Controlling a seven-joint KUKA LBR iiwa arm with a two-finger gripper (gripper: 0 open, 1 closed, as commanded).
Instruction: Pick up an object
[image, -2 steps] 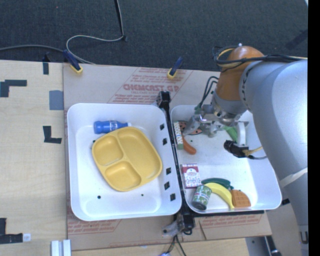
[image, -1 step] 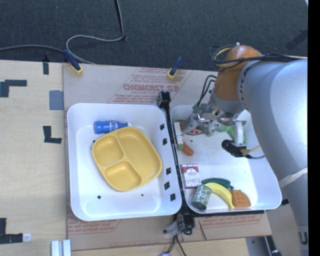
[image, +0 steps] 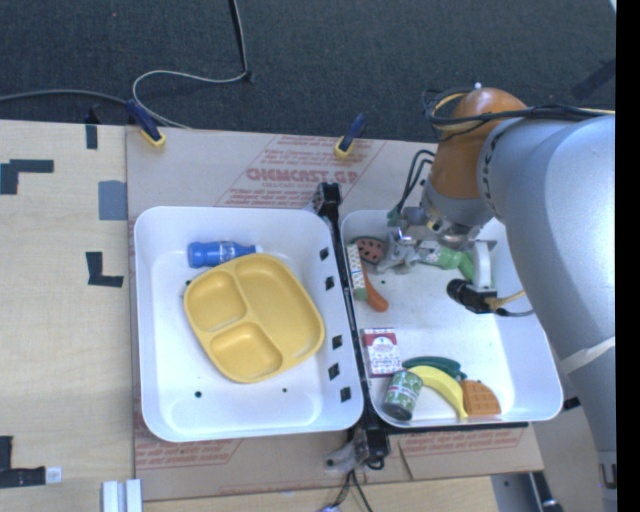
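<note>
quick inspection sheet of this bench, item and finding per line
surface: two white bins, left bin and right bin, on brown cardboard
job's things: right bin holds banana, green can, small red carton, carrot, waffle-like orange piece
clutter: yellow divided plate and blue bottle in left bin
grippers: gripper low over the right bin's far end; grip state unclear
cables: black cable and pale cable on the dark floor
surroundings: yellow-blue clamps on the cardboard's far edge
</note>
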